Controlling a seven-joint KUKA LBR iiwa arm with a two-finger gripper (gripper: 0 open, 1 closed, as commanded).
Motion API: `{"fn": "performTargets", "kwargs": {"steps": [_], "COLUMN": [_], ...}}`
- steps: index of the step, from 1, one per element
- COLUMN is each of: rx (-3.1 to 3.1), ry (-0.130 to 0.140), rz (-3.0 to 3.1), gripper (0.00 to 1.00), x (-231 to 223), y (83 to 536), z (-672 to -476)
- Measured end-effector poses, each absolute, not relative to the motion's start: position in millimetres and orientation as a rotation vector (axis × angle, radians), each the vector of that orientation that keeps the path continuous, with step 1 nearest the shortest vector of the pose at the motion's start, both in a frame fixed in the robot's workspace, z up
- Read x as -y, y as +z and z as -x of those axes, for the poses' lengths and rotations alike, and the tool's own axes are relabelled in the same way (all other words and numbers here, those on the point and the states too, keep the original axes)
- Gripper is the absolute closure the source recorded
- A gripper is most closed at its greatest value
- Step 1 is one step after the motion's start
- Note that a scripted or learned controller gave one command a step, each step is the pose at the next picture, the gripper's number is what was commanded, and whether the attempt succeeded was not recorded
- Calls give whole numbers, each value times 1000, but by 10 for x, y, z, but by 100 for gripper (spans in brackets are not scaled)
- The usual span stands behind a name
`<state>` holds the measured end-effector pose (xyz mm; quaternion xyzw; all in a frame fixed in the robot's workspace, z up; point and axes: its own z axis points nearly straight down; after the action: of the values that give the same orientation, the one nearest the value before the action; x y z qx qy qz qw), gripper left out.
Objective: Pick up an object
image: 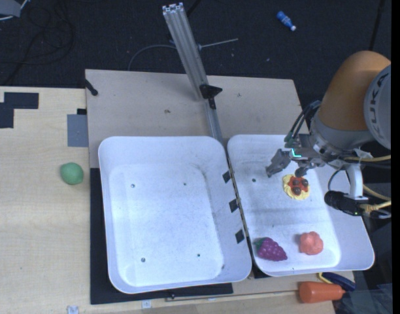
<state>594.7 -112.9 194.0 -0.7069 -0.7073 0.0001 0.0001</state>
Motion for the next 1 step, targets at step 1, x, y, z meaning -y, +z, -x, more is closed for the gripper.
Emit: {"fn": "performTargets", "kwargs": {"steps": [1], "rx": [2222], "ry": [0], "rz": [2221], "gripper": [0], "x": [1129], "y": [1940], "z": [-5947]}}
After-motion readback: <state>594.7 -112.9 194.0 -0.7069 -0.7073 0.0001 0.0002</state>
